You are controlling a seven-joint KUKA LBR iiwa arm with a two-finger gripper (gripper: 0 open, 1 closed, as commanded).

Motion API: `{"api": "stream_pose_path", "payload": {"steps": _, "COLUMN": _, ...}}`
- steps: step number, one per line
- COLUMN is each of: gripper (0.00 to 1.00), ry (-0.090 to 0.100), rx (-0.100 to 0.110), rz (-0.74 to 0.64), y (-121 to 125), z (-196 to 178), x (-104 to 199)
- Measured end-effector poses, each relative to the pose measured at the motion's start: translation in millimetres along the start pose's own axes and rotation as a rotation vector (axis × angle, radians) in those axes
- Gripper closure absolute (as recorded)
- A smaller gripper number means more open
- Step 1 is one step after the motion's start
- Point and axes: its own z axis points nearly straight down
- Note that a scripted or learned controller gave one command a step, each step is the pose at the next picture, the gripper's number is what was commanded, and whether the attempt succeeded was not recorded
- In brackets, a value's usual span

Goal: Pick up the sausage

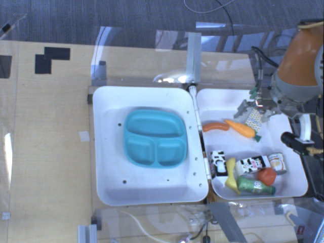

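My claw (pixel 256 107) hangs over the back of the right bin (pixel 298 189), fingers spread and gripping nothing. The sausage (pixel 215 127) lies to its left against the bin's inner wall, its right end touching the carrot (pixel 240 128). That contact is the hazard as I judge it: a descent slightly off toward the carrot could close on orange plastic instead, or nudge both away. The wall beside the sausage leaves one finger little room, so a collision there seems possible. The blue tray (pixel 154 144) sits in the left bin (pixel 109 186), well apart.
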Motion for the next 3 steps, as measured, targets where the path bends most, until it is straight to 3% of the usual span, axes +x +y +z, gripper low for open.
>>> {"api": "stream_pose_path", "payload": {"steps": 1, "gripper": 0.00, "ry": 0.000, "rx": -0.003, "rz": -0.427, "y": -58, "z": -65, "x": 75}}
{"api": "stream_pose_path", "payload": {"steps": 2, "gripper": 0.00, "ry": -0.003, "rx": -0.006, "rz": -0.612, "y": -52, "z": -227, "x": 65}}
{"api": "stream_pose_path", "payload": {"steps": 3, "gripper": 0.00, "ry": -0.002, "rx": -0.004, "rz": -0.919, "y": -78, "z": -209, "x": 107}}
